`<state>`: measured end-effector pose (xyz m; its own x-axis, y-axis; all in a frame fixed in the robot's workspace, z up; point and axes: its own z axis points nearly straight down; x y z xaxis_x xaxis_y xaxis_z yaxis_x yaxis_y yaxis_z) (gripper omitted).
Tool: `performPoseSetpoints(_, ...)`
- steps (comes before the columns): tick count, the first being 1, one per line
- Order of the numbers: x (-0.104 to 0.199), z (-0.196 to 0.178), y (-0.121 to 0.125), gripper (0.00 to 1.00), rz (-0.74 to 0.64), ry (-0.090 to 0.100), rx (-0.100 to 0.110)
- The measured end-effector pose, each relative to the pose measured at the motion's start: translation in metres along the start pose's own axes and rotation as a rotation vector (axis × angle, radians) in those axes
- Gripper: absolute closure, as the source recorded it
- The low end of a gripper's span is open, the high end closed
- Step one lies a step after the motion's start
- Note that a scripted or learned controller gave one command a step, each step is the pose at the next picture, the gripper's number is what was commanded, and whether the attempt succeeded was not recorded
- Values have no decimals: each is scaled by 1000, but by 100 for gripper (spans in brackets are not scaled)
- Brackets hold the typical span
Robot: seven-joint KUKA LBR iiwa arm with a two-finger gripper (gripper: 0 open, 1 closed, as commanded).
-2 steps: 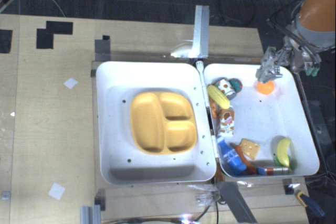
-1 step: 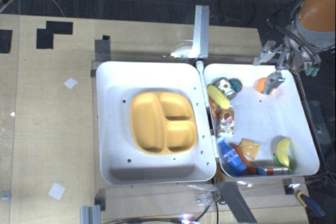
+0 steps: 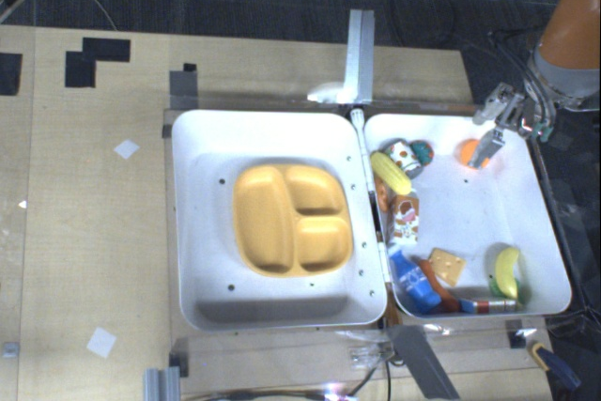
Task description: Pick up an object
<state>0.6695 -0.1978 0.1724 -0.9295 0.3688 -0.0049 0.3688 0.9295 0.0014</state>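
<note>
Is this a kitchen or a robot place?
Most likely a robot test bench in a lab, not a kitchen. A grey arm's two-finger gripper hangs over a shallow white bin of toy food, such as a yellow plastic banana. The other white bin holds a yellow divided tray.

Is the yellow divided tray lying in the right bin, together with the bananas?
No, the yellow divided tray lies alone in the left bin.
</note>
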Motion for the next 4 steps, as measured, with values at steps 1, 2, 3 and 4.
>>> performPoseSetpoints(1,24,85,29,0,165,7,4)
performPoseSetpoints(2,10,83,-14,0,163,-6,0)
performPoseSetpoints(3,30,14,-21,0,253,-12,-2)
performPoseSetpoints(4,20,58,4,0,606,-5,-2)
